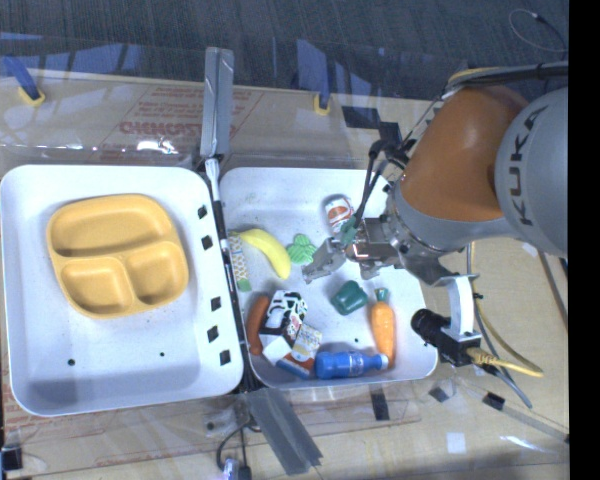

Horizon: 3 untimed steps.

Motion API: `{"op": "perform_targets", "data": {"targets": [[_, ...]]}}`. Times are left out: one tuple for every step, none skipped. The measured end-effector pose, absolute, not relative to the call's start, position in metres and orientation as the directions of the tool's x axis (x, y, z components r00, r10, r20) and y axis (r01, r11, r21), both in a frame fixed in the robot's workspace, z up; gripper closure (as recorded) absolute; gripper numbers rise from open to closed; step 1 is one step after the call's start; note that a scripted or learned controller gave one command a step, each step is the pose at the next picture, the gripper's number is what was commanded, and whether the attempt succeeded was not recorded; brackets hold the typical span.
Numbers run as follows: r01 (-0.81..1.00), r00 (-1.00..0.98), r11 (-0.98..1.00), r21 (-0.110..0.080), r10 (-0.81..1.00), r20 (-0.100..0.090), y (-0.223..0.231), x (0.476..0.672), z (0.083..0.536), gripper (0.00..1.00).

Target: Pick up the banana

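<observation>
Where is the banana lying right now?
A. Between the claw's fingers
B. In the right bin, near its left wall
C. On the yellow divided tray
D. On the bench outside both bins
B: the banana lies on the floor of the right bin, close to its left wall.

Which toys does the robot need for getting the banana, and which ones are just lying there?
For the job:
banana
gripper

Just lying about:
carrot
blue bottle
green grapes
small can
green block
yellow tray, in the other bin
</observation>
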<state>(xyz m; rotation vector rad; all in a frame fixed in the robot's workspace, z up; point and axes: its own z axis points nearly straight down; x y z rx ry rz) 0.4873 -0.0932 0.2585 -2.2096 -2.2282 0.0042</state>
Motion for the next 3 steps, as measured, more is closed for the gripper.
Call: {"op": "perform_targets", "data": {"targets": [[0.987,-0.163,0.163,-0.004,0.987,0.000,-0.033,0.572,0.190,0.00],[0.982,-0.187,0.187,-0.003,0.982,0.000,-0.041,0.521,0.191,0.00],[0.974,-0.226,0.226,-0.003,0.974,0.000,-0.015,0.562,0.191,0.00]]}}
